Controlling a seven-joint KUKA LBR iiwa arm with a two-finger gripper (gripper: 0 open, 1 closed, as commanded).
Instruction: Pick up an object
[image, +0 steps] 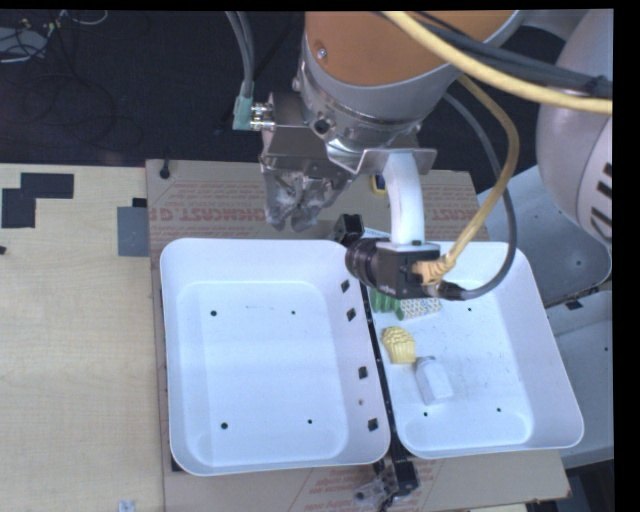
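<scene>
My gripper (297, 208) hangs high over the back edge of the left bin (190, 300), above the cardboard behind it, and looks blurred. In the right bin (520, 390) lie a yellow ridged object (398, 346), a small pale grey block (433, 381), a green object (384, 301) and a speckled grey piece (421, 308). All of them sit near the bin's left side, well below and to the right of the gripper. The green object is partly hidden by a black device on the arm.
A black cylindrical device (385, 267) with a yellow cable (480, 215) hangs from a white bracket over the divide between the bins. Black clips (362, 373) line that divide. Cardboard (200, 205) lies under both bins, with a wooden bench (70, 350) to the left.
</scene>
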